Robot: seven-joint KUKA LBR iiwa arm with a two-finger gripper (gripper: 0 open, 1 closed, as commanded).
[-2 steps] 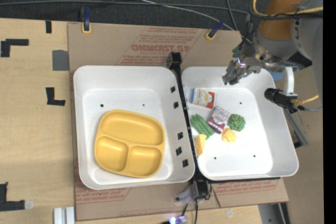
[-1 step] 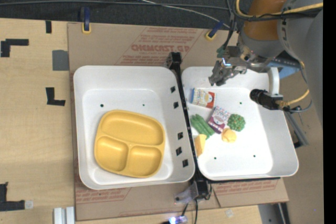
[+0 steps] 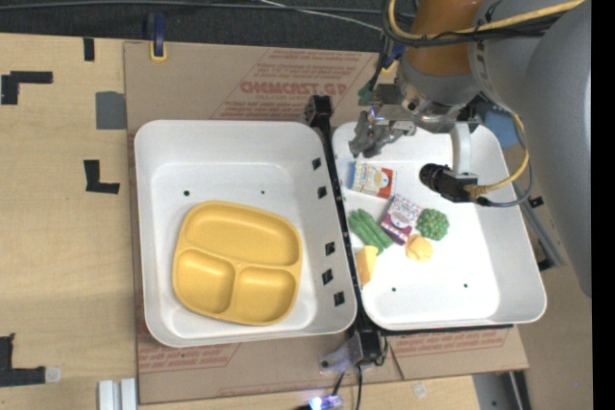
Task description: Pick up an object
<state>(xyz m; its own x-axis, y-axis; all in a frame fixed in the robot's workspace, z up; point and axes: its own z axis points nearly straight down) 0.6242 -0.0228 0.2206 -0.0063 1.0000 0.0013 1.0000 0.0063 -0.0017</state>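
Looming nearest the lens, the grey arm with its orange band [image 3: 452, 5] is seen over the right-hand shallow white bin [image 3: 500, 293], its two-finger gripper [image 3: 370, 137] hanging at the bin's far left corner; nothing is seen between the jaws, and their opening cannot be told. Just below the gripper lies a small white carton with red and blue print [image 3: 371, 178], then a purple packet [image 3: 401, 217], green toy pods [image 3: 367, 230], a green toy broccoli [image 3: 433, 224] and a yellow piece [image 3: 419, 249]. A descent so close to the bin wall may be judged liable to clip the rim or nudge the carton aside.

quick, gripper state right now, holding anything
gripper: hovering over the far end of the right bin, above the small white packet; nothing seen between its fingers; open or shut cannot be told.
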